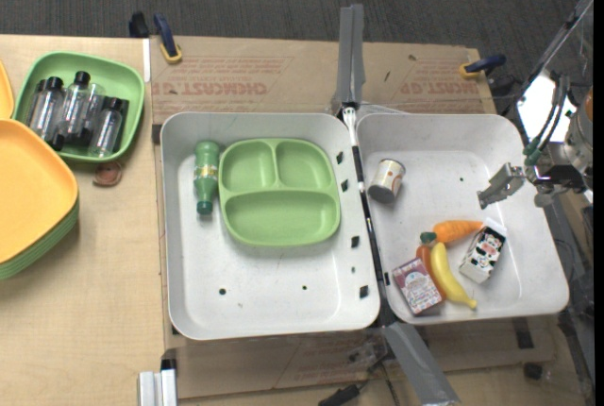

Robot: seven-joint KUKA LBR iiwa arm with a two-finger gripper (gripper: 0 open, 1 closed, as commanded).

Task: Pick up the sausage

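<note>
Dark carpet runs across the top of the frame. On the pale wooden surface [104, 300], a brown cardboard sheet [255, 78] lies under two smooth white bins. The left bin [274, 300] holds a glossy green divided plate [280, 190]. In the right bin [444, 144], lower right, the sausage [460, 229] is an orange rounded stick touching a yellow banana [449, 274]. The grey metal gripper [497, 187] hangs just above and right of it; I cannot tell how its jaws stand.

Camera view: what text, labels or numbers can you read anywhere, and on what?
Brown cardboard sheet behind the bins: red printing, upside down, too blurred to read.
Small maroon carton: label print too small to read.
White carton with black cow patches: no legible words.
Silver tin can: label unreadable.
Clear black-capped bottles: no readable labels.
</note>
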